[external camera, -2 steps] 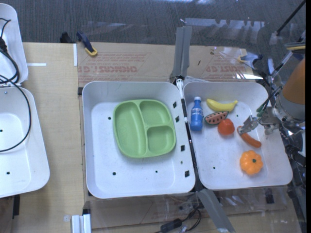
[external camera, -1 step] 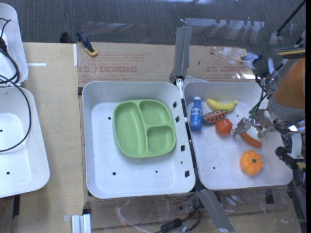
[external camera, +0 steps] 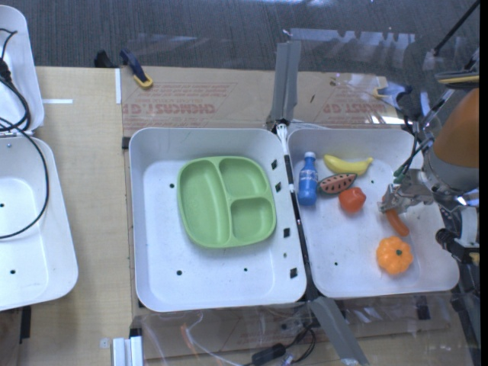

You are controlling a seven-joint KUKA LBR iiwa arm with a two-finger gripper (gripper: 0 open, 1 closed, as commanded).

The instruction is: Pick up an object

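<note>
Green tray (external camera: pixel 226 201), blue bottle (external camera: pixel 307 179)

Two white bins side by side on the surface (external camera: pixel 84 97). Green divided plate (external camera: pixel 226 201) in the left bin (external camera: pixel 152 265). In the right bin (external camera: pixel 335 273): blue bottle (external camera: pixel 307 178), banana (external camera: pixel 348 163), watermelon slice (external camera: pixel 337 183), tomato (external camera: pixel 351 200), pumpkin (external camera: pixel 394 255). Claw (external camera: pixel 398 201) touching a carrot (external camera: pixel 397 223).

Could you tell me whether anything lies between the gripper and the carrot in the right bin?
Nothing visible does. The gripper sits directly above the carrot, at its upper end. The pumpkin and the tomato lie apart, off to the sides.
</note>
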